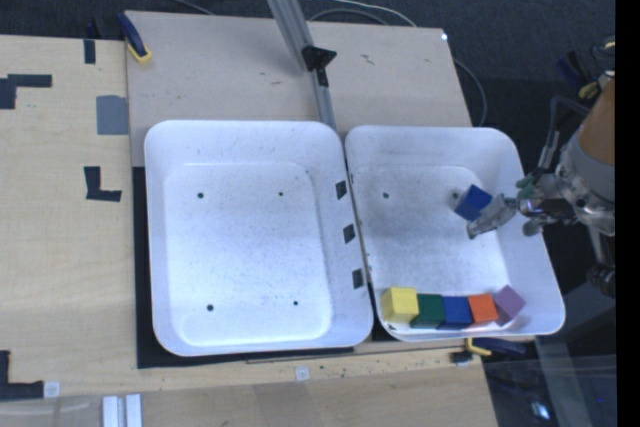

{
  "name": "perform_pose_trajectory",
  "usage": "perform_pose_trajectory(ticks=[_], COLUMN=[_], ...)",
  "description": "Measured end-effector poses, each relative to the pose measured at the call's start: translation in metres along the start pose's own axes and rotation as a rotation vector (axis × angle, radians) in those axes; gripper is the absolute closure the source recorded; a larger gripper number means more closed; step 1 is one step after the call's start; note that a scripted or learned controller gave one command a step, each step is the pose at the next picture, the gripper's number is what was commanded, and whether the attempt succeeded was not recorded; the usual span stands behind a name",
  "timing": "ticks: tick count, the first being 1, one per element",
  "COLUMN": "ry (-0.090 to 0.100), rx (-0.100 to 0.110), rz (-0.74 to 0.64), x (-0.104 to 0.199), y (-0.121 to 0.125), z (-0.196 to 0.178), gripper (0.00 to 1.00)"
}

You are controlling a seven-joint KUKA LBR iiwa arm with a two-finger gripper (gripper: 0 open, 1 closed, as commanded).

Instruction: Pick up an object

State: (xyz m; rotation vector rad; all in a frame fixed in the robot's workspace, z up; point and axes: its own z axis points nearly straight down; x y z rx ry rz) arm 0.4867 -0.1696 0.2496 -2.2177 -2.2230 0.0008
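Inside right bin [420, 143]: blue cube [472, 203], row of coloured blocks [452, 308].

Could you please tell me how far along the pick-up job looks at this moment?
Done: the gripper has reached the right white bin. In hand: a blue block sits at its tip, grasp unclear. Left: confirming a lift; the yellow, green, blue, orange and purple row of cubes lies untouched.

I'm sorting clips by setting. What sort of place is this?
Probably a robotics lab test bench: two shallow white plastic bins side by side on a tan board, small coloured blocks lined up in the right one, and a grey robot gripper beside a blue block.
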Motion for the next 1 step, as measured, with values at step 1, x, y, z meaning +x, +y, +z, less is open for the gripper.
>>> perform_pose_trajectory(ticks=[1], ry=[-0.003], rx=[0.001], rz=[0.001], x=[-0.0393], y=[0.0676], z=[0.0555], gripper=[0.00])
